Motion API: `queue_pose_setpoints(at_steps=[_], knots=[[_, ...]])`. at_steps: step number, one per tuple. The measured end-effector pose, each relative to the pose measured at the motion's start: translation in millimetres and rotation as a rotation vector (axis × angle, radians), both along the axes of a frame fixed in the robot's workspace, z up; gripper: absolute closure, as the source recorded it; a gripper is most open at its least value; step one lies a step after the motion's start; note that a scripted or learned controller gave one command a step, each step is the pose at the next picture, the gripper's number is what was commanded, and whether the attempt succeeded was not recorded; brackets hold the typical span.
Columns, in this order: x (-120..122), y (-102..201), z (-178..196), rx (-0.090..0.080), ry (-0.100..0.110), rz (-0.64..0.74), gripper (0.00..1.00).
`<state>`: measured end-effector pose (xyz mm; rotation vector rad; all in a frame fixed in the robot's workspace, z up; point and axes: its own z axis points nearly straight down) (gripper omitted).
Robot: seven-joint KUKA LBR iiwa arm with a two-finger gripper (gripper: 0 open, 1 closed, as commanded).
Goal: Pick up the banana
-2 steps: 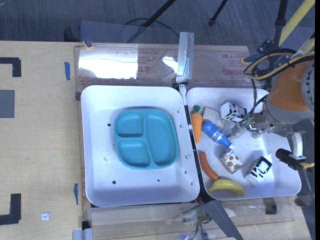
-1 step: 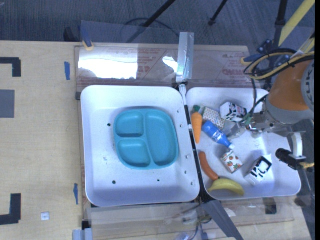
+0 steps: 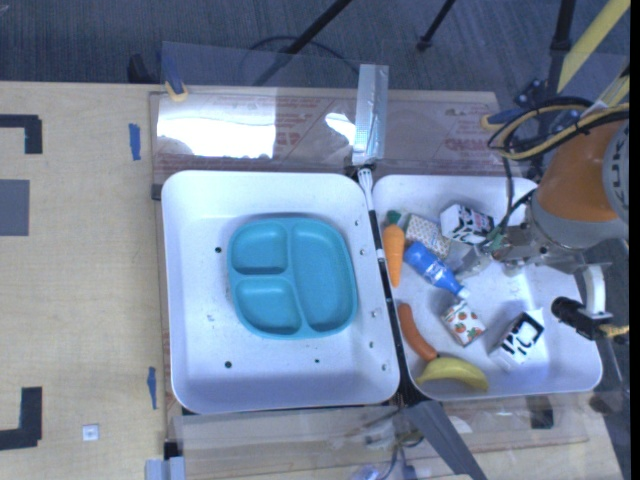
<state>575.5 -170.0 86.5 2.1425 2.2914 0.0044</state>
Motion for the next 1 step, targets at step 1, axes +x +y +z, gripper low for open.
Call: queue_pose_setpoints(at_steps=[1], knots=[[-51.2,39.7,1.0,0.000,-0.001,0.340,0.00]])
